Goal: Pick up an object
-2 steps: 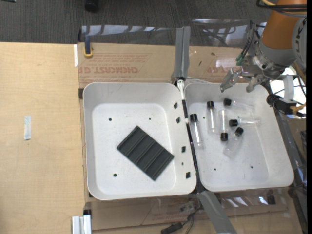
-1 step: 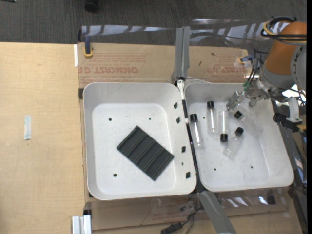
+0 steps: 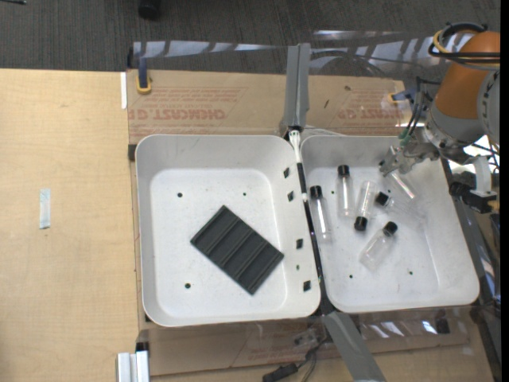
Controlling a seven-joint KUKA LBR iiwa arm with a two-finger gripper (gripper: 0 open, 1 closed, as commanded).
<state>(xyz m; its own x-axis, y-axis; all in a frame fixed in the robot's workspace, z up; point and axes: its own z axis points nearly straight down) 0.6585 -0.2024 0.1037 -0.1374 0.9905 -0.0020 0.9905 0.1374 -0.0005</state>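
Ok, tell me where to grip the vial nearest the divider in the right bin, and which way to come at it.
Take the long vial by the middle of its clear body, coming straight down from above. It lies flat, running roughly parallel to the divider, black cap at the far end, so the fingers should probably close across its narrow width. The divider sits close on its left, leaving little room for that finger.

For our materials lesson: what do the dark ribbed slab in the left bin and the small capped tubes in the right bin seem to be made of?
Ribbed slab: probably matte dark plastic or rubber; dull grey, no glare, moulded grooves. Capped tubes: clear glass or plastic, the view leaves that open; the bin shows through them. Their caps look like black plastic.
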